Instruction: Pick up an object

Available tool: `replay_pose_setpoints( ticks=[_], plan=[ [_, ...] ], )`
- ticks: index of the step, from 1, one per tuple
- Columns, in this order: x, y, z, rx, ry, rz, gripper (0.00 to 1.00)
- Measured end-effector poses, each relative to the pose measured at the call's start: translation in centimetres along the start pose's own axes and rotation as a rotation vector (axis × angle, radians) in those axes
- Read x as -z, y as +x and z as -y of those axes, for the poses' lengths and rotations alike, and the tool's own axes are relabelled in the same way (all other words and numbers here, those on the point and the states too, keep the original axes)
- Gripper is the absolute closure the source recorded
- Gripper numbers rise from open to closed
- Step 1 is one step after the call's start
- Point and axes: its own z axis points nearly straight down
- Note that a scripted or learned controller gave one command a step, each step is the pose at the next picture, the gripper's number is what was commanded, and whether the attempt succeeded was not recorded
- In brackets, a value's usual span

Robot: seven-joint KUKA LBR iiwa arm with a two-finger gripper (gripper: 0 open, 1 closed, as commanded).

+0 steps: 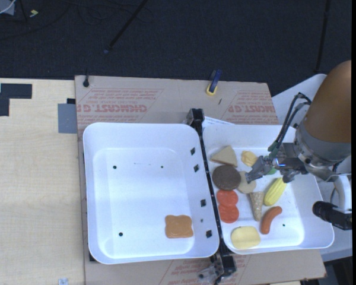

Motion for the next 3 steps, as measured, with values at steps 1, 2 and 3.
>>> replay_pose_setpoints(
  ticks=[1,2,3],
  plan=[
    [-8.4,4.6,2.9,0.003,0.006,-0.002,0.00],
    [0.9,11.8,1.7,0.006,-0.006,-0.001,0.00],
    [11.2,18.8,2.7,0.006,-0.008,-0.001,0.00]
  ],
)
